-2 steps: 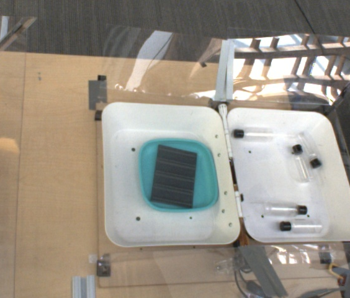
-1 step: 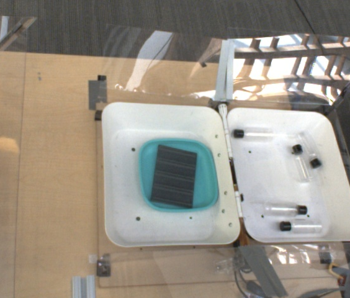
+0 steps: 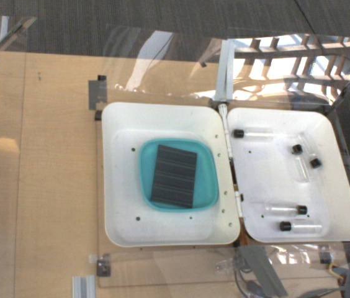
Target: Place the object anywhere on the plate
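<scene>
The dark block [image 3: 174, 176] lies flat in the middle of the blue plate [image 3: 208, 179]. Its long side runs up and down the view. Whether the claw is open or closed cannot be told.

You've got five clear black-capped tubes [image 3: 285, 210] scattered in the right bin [image 3: 339, 166], one at eleven o'clock, two near one o'clock, two lying close together at six, all on the pale wooden bench [image 3: 38, 179].
</scene>
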`<state>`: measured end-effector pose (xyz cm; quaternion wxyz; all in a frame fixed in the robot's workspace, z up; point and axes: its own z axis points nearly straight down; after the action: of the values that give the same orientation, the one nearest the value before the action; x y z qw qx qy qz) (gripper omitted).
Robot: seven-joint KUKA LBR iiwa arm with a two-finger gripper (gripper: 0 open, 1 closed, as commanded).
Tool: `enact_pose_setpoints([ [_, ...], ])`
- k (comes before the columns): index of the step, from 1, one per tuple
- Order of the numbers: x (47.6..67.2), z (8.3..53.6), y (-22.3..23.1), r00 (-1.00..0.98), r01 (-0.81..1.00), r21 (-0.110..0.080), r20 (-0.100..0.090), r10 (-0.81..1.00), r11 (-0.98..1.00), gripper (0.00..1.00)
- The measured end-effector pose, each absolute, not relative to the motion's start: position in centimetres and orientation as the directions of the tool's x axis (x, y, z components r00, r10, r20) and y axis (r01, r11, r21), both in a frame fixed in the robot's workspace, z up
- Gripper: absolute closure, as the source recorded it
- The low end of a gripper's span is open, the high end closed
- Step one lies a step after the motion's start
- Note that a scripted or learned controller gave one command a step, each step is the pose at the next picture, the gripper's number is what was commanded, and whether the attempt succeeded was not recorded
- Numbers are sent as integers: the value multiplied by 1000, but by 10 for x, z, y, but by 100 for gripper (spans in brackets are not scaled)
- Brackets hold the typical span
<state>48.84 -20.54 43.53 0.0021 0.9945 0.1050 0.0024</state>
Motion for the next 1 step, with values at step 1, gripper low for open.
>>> enact_pose_setpoints([
  [1,488,435,-205,978,209,5,4,209,-978,0],
])
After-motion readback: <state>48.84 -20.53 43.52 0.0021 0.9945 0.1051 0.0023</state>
